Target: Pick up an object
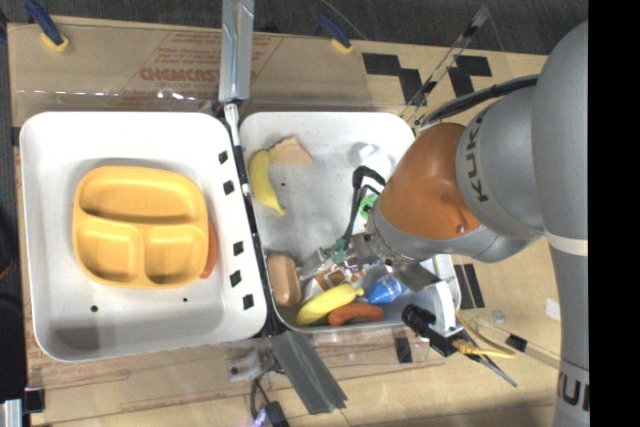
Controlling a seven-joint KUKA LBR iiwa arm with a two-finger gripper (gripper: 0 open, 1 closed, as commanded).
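The gripper [352,257] hangs over the toys, jaw state impossible to tell; the banana [326,304] looks light, slick, best pinched across its middle.

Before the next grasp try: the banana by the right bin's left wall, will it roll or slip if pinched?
The banana is curved and lies flat, so it likely pivots rather than rolls. Its skin looks smooth and glossy, probably plastic, so it may slip from a pinch on its tapered ends. It lies near the right bin wall and a tan wedge, leaving little finger room.
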